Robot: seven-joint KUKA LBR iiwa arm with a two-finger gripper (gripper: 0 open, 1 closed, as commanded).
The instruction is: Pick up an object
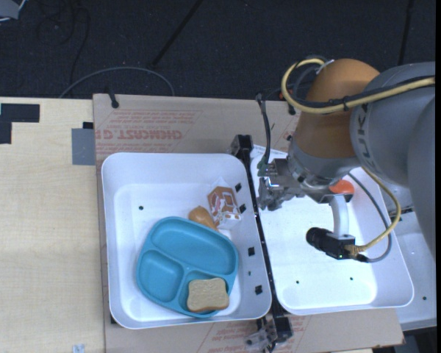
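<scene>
The left bin [121, 197] holds a blue divided plate [180, 263] with a tan slice of toast [207, 294] in its near compartment. Just beyond the plate lie a small brown bun [201, 215] and a clear-wrapped brown snack [224, 201]. My gripper [270, 191] hangs over the left edge of the right bin [331, 293], close to the divider between the bins. It stands to the right of the wrapped snack and apart from it. I see nothing between its fingers.
The arm's grey and orange body covers the far part of the right bin. A brown cardboard sheet [169, 127] lies under both bins, on the pale wooden bench [37, 234]. Black clips sit along the divider.
</scene>
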